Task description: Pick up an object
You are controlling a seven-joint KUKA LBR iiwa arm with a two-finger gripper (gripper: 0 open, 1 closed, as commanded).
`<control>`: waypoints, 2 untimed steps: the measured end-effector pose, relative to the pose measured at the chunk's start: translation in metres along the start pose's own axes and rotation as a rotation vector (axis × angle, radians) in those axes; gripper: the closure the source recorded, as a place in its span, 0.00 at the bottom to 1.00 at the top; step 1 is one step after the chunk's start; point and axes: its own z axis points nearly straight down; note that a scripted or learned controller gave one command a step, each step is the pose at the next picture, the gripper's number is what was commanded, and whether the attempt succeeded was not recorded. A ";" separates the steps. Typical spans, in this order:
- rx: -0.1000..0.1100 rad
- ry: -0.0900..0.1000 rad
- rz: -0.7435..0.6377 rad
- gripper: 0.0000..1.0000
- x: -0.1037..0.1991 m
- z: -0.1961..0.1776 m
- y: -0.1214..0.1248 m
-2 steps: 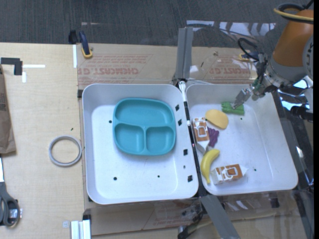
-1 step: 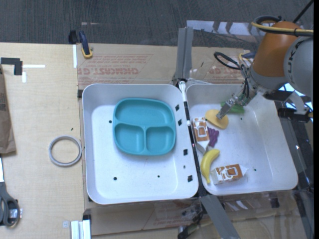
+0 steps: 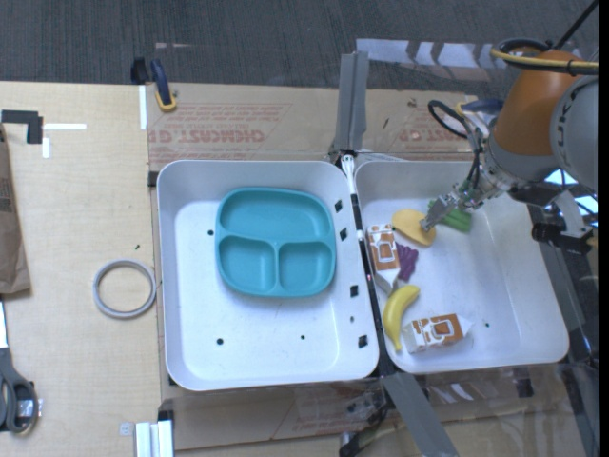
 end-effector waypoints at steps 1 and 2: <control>-0.002 -0.002 0.002 1.00 -0.001 -0.010 0.001; -0.002 -0.002 0.002 0.00 -0.001 -0.010 0.000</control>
